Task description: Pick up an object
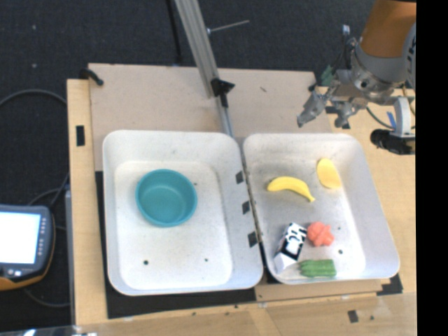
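The right bin holds a yellow banana, a yellow lemon-like piece, a red-orange lumpy toy, a black-and-white carton and a green pickle-shaped piece. My gripper hangs above the bench just beyond the right bin's far rim, up and right of the banana. Its two dark fingers are spread apart with nothing between them.
The left bin holds a teal bowl. A slanted aluminium post rises from between the bins at the back. A tablet-like screen sits off the bench at the left.
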Available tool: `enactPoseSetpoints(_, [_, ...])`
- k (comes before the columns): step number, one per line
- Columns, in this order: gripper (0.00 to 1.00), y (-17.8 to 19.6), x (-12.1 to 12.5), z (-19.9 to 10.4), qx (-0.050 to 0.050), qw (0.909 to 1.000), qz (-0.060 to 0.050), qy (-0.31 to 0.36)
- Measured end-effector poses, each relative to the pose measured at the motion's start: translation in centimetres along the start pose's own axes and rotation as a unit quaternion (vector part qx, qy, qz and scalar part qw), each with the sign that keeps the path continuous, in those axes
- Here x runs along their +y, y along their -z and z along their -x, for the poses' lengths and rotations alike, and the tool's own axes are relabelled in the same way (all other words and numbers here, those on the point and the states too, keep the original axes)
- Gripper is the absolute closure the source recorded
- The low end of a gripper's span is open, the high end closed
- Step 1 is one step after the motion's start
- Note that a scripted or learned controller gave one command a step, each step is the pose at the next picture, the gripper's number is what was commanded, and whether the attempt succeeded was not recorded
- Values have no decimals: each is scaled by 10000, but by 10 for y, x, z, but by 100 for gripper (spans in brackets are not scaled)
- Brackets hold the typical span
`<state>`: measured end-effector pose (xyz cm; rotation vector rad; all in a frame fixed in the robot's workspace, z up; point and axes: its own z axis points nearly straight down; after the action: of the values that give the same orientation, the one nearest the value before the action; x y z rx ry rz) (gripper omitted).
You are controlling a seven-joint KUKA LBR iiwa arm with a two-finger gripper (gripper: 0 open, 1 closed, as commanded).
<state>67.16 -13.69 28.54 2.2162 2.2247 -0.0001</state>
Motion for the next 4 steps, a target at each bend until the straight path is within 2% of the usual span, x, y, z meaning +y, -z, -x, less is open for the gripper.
enactPoseSetpoints(1, [0,0,0,0,-6,10000,-2,0])
enactPoseSetpoints(3, [0,-116,-15,3,-8,10000,-31,-25])
enactPoseSetpoints(4, [0,-172,-11,-3,-7,10000,-26,-13])
